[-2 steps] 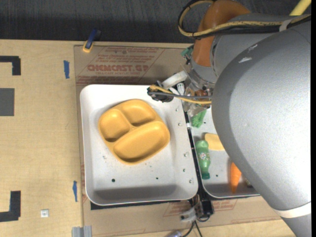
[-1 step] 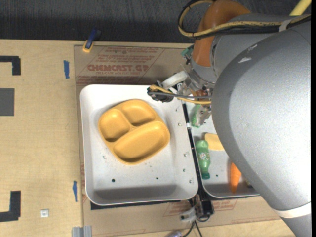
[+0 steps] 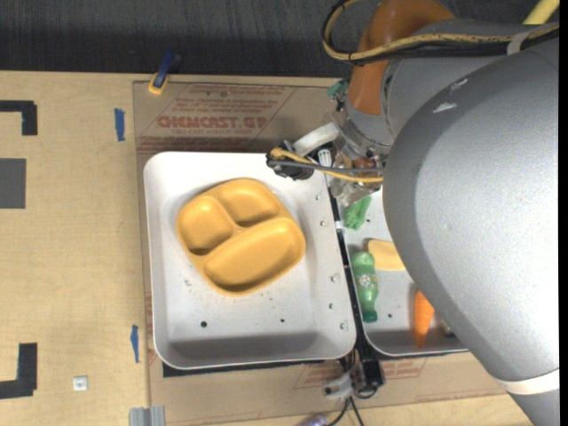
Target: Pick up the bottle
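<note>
A green bottle (image 3: 364, 284) with a pale label lies lengthwise in the right bin (image 3: 390, 344), close against its left wall. My gripper (image 3: 353, 177) hangs over the far left corner of that bin, under the orange wrist band. It is above and behind the bottle. A second green piece (image 3: 357, 211) shows just below the gripper, and I cannot make out whether it is touching the gripper. The big grey arm hides most of the right bin.
A large yellow bread-shaped object (image 3: 240, 233) lies in the left bin (image 3: 169, 264). In the right bin a pale yellow block (image 3: 383, 254) sits beside the bottle and an orange item (image 3: 422, 313) peeks out from under the arm. Cables trail near the bins' front edge.
</note>
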